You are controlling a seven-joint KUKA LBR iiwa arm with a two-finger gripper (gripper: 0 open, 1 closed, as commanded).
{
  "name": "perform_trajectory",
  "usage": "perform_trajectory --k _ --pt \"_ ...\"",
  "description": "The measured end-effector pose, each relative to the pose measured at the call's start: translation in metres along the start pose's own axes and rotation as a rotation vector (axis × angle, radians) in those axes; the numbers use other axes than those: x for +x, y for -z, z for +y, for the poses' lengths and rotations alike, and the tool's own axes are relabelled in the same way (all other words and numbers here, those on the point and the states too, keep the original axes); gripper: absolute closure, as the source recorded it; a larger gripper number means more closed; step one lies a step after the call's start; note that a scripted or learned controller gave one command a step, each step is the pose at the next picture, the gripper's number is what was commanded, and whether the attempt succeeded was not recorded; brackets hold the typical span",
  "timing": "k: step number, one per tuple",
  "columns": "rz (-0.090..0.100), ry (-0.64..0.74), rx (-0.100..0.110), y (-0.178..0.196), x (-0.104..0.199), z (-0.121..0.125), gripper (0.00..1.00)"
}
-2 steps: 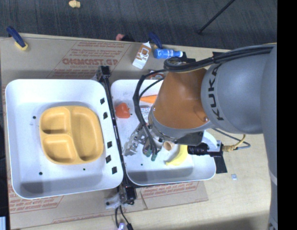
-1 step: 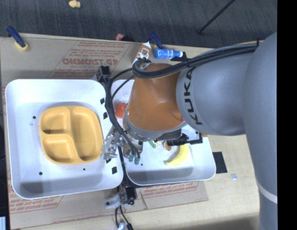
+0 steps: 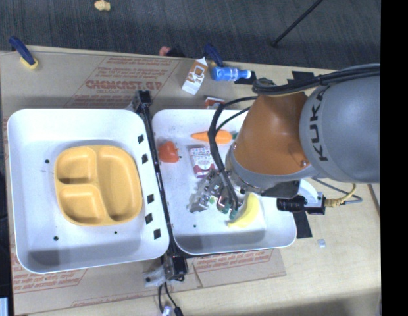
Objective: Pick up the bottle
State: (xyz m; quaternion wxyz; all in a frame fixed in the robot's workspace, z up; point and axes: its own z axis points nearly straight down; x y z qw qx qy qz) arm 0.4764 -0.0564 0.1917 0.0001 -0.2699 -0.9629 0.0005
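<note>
In the camera view, two shallow white bins are seen side by side on the table [image 3: 335,255], which is covered with printed cardboard. The left bin [image 3: 26,176] is occupied by a yellow divided plate [image 3: 99,183] lying flat near its middle. The right bin [image 3: 210,242] is partly covered by the grey arm [image 3: 342,130] with its orange band [image 3: 273,133], which is reached in from the right. The hand [image 3: 217,196] is seen low over the middle of the right bin, among a few small items; whether it is wide or narrow cannot be told. A small bottle [image 3: 201,161] with a dark red label is found lying just to the left of the wrist, near an orange-red round item [image 3: 168,152] and a carrot [image 3: 210,137]. A yellow banana [image 3: 247,212] is seen just beside the hand, towards the near wall. Nothing is visibly held by the hand.
</note>
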Motion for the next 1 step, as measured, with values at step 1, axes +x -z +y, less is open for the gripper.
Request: perform_trajectory --k 1 --pt "-0.001 -0.154 0.0 0.088 -0.0421 -0.0685 1.0"
